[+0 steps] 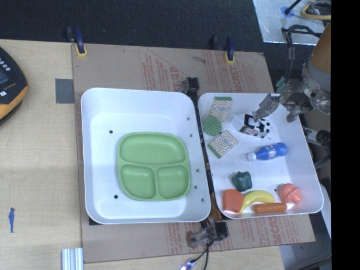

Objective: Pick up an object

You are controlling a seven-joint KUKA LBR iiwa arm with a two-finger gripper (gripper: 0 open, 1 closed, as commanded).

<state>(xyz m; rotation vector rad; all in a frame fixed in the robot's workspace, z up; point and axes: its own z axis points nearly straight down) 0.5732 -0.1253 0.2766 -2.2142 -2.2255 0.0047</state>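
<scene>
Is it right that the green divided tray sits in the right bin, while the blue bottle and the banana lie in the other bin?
Not quite. The camera view shows the green divided tray in the left bin; the blue bottle and the banana lie in the right bin.

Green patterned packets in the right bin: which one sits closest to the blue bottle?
The lowest packet, tilted, below the other two. The packet at the bin's top edge and the darker green one both lie farther from the blue bottle.

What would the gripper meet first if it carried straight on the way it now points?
Probably the black-and-white toy: the gripper slants down-left with its tip just above it in the right bin. Depth is unclear, so contact cannot be judged.
</scene>
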